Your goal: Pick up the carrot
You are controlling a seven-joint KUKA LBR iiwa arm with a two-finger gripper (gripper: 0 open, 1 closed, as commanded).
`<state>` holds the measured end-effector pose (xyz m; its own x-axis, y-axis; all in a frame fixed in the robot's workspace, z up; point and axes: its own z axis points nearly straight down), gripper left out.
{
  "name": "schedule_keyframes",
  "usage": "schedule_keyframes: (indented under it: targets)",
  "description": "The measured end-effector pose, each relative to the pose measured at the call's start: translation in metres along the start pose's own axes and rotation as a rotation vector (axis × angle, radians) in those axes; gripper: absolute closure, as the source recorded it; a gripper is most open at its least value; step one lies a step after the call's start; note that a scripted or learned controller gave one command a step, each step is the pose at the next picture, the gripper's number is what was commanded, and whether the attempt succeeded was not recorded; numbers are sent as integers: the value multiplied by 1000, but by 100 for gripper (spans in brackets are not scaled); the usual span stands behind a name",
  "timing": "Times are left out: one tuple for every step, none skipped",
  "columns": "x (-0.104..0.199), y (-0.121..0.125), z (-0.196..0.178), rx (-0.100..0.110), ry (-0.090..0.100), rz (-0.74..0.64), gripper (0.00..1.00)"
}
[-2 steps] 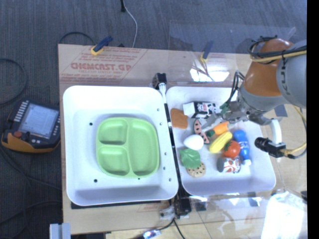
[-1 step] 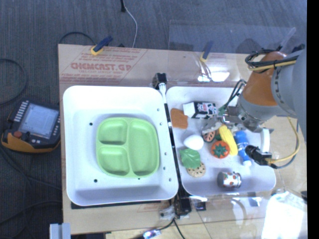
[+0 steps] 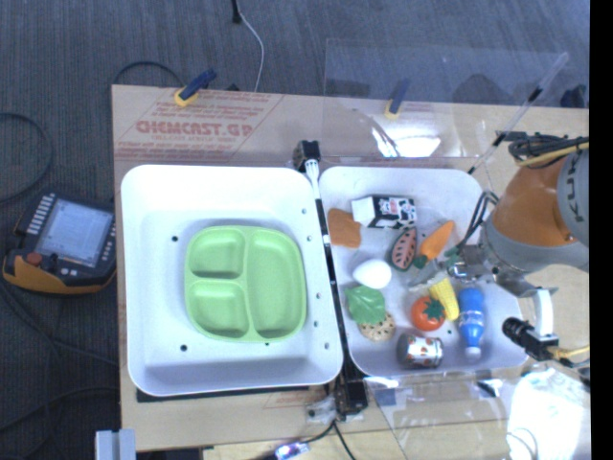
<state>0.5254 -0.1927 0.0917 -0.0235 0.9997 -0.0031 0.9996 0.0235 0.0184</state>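
Orange carrot (image 3: 437, 240) lies slantwise in the right bin (image 3: 476, 190), top toward upper right, touching the watermelon slice (image 3: 403, 248); gripper (image 3: 458, 262) hovers just right of it (its grip state unreadable).

Carrot (image 3: 437, 240) among toys in right bin (image 3: 471, 185), gripper (image 3: 458, 260) just beside it.

I see the bench (image 3: 192, 127), a light board with red lettering near its far-left corner. Two white bins sit side by side on it: left bin (image 3: 144, 257), right bin (image 3: 498, 353).
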Motion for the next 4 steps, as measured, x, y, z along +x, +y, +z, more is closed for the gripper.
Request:
schedule_keyframes:
  targets:
    - [-19,67,0,12,24,68,0]
    - [1,9,0,4,-5,5,0]
    - [-18,93,1,12,25,143,0]
    - [-9,-33,-3,8,10,184,0]
